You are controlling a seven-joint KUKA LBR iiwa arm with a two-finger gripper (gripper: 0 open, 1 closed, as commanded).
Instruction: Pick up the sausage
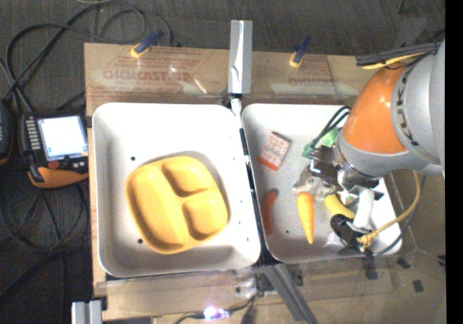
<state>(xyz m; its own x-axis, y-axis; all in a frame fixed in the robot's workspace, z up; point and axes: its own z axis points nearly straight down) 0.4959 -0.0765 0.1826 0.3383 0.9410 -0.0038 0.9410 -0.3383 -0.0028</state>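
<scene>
Reddish sausage [268,211] tight against right bin's [253,142] left wall; claw [325,186] grip state unclear.

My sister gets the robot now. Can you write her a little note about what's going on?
Claw: down low in the right bin, near the carrot. Can't tell if it is open or shut, and nothing is seen held in it.
Sausage: lying by the right bin's left wall, left of the carrot, apart from the claw.
Left bin: has the yellow tray.
Done: no pick-up yet.
Left: move the claw over the sausage, grab it, lift.
</scene>
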